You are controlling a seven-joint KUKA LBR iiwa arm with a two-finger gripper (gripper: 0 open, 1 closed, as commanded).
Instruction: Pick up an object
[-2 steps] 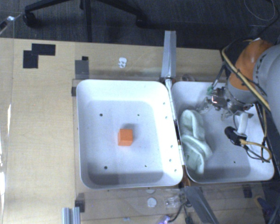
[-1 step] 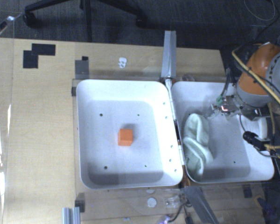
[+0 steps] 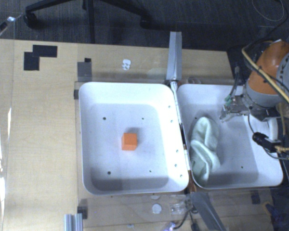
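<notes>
An orange cube (image 3: 129,141) sits near the middle of the left bin (image 3: 94,95). A pale green and white cloth (image 3: 204,146) lies crumpled along the left side of the right bin (image 3: 265,174). My gripper (image 3: 229,109) hangs over the upper part of the right bin, up and to the right of the cloth and apart from it. Nothing shows between its tips, and the arm's wrist and orange band (image 3: 267,71) rise behind it at the right.
A grey metal post (image 3: 174,57) stands at the back between the two bins. Black tape marks (image 3: 38,56) lie on the wooden bench at the left. Cables (image 3: 267,146) hang over the right bin's right edge.
</notes>
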